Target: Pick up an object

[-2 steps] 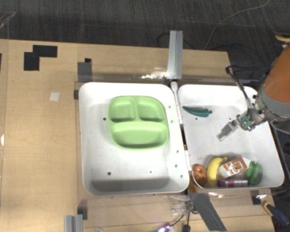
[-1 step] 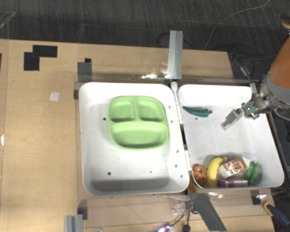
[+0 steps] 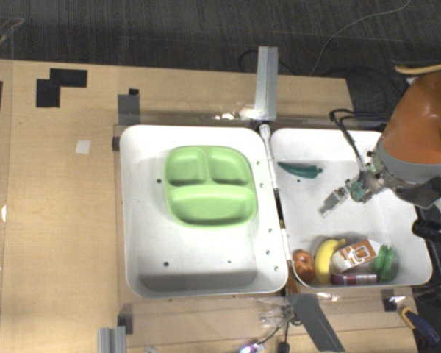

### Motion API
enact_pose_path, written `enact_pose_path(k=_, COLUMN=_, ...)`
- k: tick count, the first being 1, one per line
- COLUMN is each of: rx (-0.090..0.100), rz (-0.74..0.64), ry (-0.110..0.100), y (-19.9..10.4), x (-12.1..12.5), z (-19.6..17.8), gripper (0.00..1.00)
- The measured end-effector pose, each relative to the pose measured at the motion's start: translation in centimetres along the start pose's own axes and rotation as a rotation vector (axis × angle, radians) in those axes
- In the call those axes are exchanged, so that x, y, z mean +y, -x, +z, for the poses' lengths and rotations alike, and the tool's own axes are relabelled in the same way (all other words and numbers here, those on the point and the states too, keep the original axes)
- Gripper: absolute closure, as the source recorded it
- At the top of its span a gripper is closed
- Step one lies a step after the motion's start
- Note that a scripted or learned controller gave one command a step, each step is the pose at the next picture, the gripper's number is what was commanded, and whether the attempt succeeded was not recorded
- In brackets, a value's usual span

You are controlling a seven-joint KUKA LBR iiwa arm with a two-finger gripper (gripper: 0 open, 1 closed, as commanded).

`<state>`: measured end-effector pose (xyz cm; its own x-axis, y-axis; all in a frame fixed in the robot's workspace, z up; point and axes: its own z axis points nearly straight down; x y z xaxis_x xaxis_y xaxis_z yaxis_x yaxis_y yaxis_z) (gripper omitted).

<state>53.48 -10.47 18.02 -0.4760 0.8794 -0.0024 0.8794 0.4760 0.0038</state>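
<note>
Bench: a wooden top bore two shallow white bins side by side, their inner rims touching along a metal divider.
Left bin: the left bin held a green divided plate, set toward the far half; bare white floor lay along its near wall and left wall.
Right bin: the right bin had its middle floor open, with things only at the far-left part and along the near wall.
Arm: the grey arm with the orange band came in over the right bin's right rim.
Gripper: the gripper hung over the middle of the right bin, pointing left and toward the near side; I could not tell whether its fingers were spread or pressed together, and nothing was seen between them.
Teal object: a dark teal object lay flat near the far-left corner, just beside the divider rim, apart from the gripper.
Near-wall cluster: a brown round fruit, a banana, a small carton, a dark red item and a green item crowded together against the near wall, well apart from the gripper.
Free room: open floor lay between the gripper and the cluster, and to the gripper's left up to the divider.
</note>
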Motion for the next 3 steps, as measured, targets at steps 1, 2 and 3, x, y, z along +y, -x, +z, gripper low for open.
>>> enact_pose_path(k=1, rx=-0.008, rz=-0.008, ry=0.012, y=-2.2, x=-3.6, z=8.8, gripper=0.00)
enact_pose_path(k=2, rx=-0.001, rz=-0.196, ry=0.002, y=1.6, x=0.3, z=1.9, gripper=0.00)
enact_pose_path(k=3, rx=-0.010, rz=-0.109, ry=0.011, y=-2.2, x=-0.9, z=8.8, gripper=0.00)
